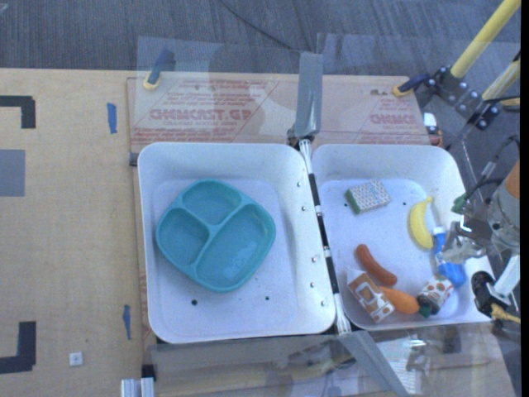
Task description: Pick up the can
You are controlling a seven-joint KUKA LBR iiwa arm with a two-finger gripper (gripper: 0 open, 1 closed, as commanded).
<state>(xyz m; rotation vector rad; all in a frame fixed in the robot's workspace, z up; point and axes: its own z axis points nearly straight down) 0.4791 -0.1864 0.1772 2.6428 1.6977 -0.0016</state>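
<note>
While the arm reaches in over the worktop's right edge, its jaws (449, 251) hang inside the right bin (331, 168); whether they are parted I cannot tell. The can (436, 292) lies near that bin's front right corner, touching a carrot (399, 301). The left bin (157, 160) holds 1 teal plate (216, 235).

Even, diffuse overhead light falls across the bench (66, 246), casting only faint shadows inside the two white bins (223, 160). Pale glare streaks the clear sheet (207, 110) at the far side. The picture is soft and slightly grainy throughout.
</note>
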